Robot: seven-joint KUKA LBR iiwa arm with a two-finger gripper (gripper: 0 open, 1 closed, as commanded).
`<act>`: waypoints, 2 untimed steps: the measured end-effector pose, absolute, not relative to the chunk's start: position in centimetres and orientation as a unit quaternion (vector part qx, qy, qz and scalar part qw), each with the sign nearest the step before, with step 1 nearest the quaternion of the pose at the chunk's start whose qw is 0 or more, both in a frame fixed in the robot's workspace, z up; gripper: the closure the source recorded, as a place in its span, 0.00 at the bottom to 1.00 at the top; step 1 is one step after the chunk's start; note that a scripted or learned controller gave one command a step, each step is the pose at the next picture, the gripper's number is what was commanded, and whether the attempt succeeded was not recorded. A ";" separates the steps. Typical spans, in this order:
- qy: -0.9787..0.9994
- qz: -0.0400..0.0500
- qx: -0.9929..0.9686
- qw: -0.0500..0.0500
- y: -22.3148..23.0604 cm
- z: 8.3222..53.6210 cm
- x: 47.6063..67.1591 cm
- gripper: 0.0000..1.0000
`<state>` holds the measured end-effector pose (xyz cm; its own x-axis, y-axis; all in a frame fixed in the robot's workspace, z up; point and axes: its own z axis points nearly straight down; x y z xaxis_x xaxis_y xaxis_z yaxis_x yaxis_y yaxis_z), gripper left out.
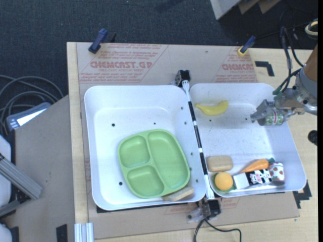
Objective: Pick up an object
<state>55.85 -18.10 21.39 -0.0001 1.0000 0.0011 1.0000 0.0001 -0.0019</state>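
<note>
My gripper [264, 115] hangs over the upper right part of the right bin [237, 137], close to its right wall. A small greenish patterned thing [277, 118] sits right against the gripper; whether it is held I cannot tell. A yellow banana [212, 107] lies at the bin's back left, well to the left of the gripper. Along the front of the bin lie a tan block [220, 162], an orange ball [224, 181], a carrot [258, 165], a black-and-white patterned box [259, 178] and a small spotted piece [277, 172].
The left bin [103, 110] holds a green divided plate [151, 161] with a tan piece [178, 195] at its front edge. Black clips [183, 76] join the bins at the middle seam. Cables hang at the upper right [288, 59].
</note>
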 end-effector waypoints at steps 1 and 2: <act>-0.707 -0.001 -0.707 -0.001 -10.6 17.6 62.3 0.00; -0.707 0.000 -0.707 -0.001 -15.7 8.8 65.2 0.00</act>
<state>65.16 -15.72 8.80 -0.0001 1.0000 -0.0014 1.0000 0.0001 0.0019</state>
